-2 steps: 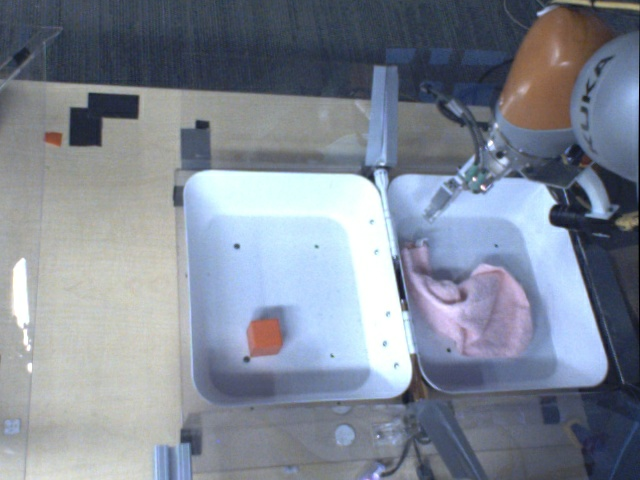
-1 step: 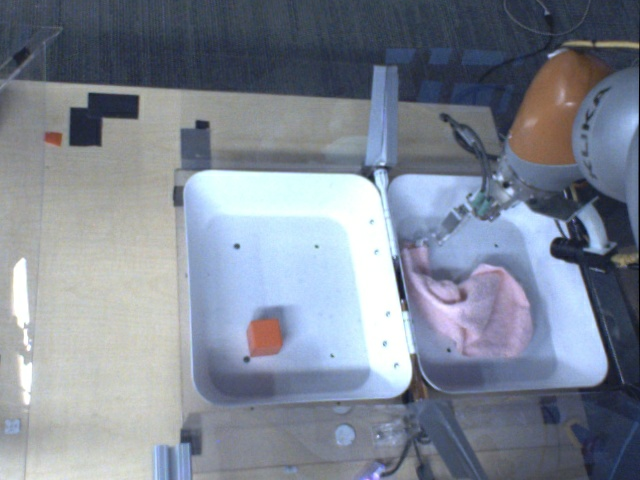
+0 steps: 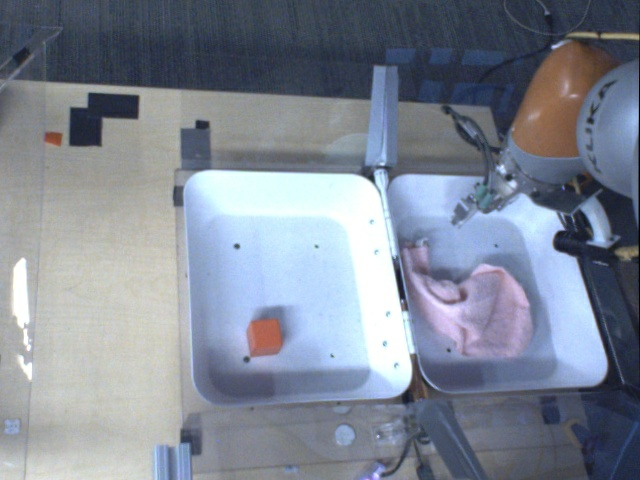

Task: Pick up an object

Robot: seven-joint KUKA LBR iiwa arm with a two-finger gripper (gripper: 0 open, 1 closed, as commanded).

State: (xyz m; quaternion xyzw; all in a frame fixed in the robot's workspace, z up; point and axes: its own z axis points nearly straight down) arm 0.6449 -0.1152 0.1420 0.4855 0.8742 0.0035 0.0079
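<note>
Right now the soft pink crumpled cloth (image 3: 475,308) lies in my white right bin (image 3: 575,363), spread from its left wall toward the middle. My jaws (image 3: 472,206) hang above the far part of that bin, near the cloth's top corner but apart from it. I cannot tell how my jaws are set; they look too small and blurry. Nothing is between them that I can see. A small orange block (image 3: 265,337) sits alone in the white left bin (image 3: 215,268) on the wooden table (image 3: 100,318). I think I could go wrong by pinching just a thin fold, so the floppy cloth slips out.
</note>
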